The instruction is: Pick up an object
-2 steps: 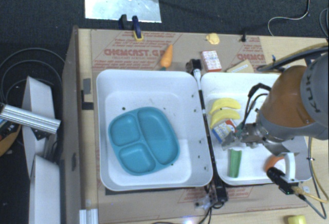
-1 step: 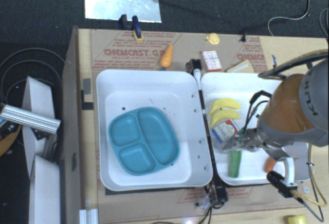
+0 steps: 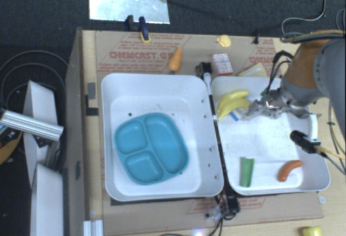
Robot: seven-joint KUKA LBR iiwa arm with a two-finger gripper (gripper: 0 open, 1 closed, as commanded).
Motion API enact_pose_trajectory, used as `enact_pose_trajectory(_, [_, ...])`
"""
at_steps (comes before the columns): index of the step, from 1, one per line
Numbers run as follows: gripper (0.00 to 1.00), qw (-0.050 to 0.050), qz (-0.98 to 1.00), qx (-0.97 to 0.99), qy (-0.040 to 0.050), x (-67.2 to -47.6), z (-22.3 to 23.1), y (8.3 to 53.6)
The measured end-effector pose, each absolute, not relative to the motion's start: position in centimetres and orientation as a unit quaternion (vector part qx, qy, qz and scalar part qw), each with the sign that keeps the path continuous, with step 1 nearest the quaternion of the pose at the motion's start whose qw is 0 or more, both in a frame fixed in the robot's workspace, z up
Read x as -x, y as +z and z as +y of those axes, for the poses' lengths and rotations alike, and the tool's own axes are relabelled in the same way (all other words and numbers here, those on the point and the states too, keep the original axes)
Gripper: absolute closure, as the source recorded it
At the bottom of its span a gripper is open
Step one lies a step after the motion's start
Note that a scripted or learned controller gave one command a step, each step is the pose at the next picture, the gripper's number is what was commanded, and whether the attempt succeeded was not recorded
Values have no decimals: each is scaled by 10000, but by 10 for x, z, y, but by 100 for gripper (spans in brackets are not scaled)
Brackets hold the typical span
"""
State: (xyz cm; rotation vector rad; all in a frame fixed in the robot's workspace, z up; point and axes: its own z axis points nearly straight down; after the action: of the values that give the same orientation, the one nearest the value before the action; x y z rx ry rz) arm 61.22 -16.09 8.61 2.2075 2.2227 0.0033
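In the right bin, a yellow banana lies at the far left corner with a small blue-and-white item partly tucked under it. Toward the front are a green stick-shaped piece and an orange sausage-shaped piece. My gripper hangs low over the far part of this bin, just right of the banana and close to the blue-and-white item. Nothing shows between its fingers.
The left bin holds a blue divided plate. Behind the bins on the cardboard lie an orange carrot, a small pink-and-white box and a yellow bit. The grey arm enters from the right.
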Motion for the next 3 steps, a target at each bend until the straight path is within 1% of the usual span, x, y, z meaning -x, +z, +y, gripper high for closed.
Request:
enact_pose_trajectory(1, [0,-50,7113,-7028,-66,-668,-123,84])
enact_pose_trajectory(2, [0,23,7088,-7054,-11,-636,-89,85])
enact_pose_trajectory(3, [0,-3,7095,-7047,-40,-668,-91,85])
